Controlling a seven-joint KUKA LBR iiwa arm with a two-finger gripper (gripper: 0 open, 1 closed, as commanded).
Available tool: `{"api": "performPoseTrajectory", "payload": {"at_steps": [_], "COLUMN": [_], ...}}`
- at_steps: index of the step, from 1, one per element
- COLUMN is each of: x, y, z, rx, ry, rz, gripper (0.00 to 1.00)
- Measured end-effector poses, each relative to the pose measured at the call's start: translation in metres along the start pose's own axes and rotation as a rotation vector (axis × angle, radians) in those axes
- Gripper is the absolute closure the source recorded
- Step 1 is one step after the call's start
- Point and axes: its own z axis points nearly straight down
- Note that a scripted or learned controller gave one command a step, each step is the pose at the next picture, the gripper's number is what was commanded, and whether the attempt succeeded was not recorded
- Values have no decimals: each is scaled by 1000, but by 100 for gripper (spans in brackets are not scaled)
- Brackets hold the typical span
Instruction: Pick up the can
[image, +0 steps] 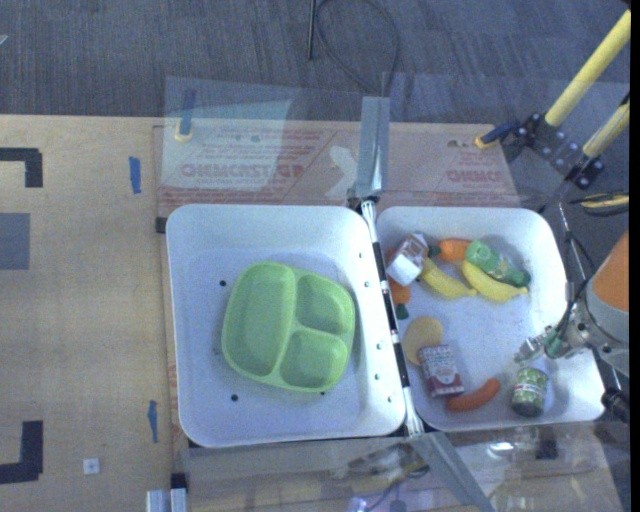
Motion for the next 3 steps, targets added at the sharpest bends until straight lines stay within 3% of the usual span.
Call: {"api": "performPoseTrajectory", "payload": {"at_steps": [1,2,3], "x": [0,1,-2], "y": [0,-2,1], "z": [0,8,-1], "rx": [0,3,-4], "ry": [0,5,-2], "rz": [0,-312,-309], "gripper": [0,0,100]}}
